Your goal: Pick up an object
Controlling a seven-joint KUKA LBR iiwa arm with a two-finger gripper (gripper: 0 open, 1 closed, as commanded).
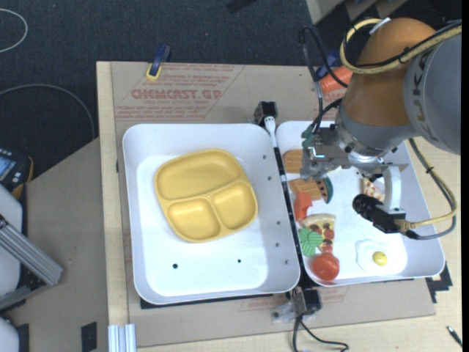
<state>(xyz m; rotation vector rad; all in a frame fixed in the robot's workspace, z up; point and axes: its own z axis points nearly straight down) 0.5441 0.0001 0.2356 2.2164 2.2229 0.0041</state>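
Nearest the camera, a red tomato (326, 266) is parked at the front edge of the right bin (421, 259), with a fried egg (372, 256) just to the right of it on the same white floor. Right behind the tomato a pizza slice (317, 233) with green and red toppings is laid out, and behind that an orange carrot-looking piece (300, 204) is pressed up against the bin's left wall. A small brown and orange toy (311, 188) with a teal edge is sat further back from the tomato, directly under the gripper (316, 160); what it actually is can't really be made out. The gripper is hung low over that cluster, but its fingers are lost in the clutter of metal and wire, so how far they're spread, or whether anything is caught between them, can't be told. A tan piece (292, 160) is half hidden beside it. Much of the bin's back half is covered by the grey and orange arm (388, 72). Over in the left bin (139, 196), well left of the tomato, a yellow divided plate (205, 194) is laid flat.
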